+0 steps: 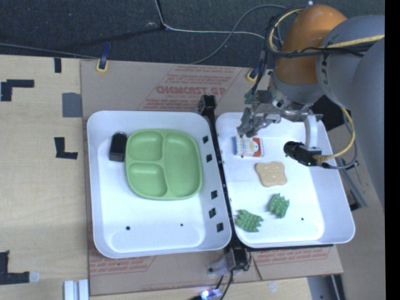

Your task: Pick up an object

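In the right bin point(315, 220) lie a small red, white and blue packet point(249, 147), a tan toast-shaped piece point(271, 174) and two green leafy pieces point(279, 205) point(248, 220). My gripper point(248, 129) hangs over the bin's far left part, just above the packet's far edge. Nothing shows between its fingers, and whether they are open or shut is hidden by the hand. The left bin point(106, 224) holds a green divided plate point(164, 164) and a small black block point(118, 146).
The grey arm with its orange band point(309, 39) reaches in over the right bin's far right corner. A black clamp with cable point(301, 152) juts over that bin. Black clips line the divide point(215, 186) between the bins. Cables run across the dark backdrop behind.
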`<action>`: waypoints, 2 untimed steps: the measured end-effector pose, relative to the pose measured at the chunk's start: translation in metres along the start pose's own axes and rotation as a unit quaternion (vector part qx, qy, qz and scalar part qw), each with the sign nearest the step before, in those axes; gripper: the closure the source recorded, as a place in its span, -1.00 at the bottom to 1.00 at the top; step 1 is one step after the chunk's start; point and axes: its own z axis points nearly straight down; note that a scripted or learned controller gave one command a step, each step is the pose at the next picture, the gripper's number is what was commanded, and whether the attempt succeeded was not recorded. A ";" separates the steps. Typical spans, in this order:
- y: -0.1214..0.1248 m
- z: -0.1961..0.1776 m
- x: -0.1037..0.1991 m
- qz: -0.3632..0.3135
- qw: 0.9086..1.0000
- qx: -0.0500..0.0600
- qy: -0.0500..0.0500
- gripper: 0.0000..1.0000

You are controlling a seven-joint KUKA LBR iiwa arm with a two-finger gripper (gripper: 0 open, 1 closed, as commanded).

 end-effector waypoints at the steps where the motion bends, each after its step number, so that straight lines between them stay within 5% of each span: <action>1: -0.017 0.007 0.048 0.000 1.000 0.000 0.000 1.00; 2: -0.025 0.004 0.104 -0.001 1.000 -0.001 0.001 1.00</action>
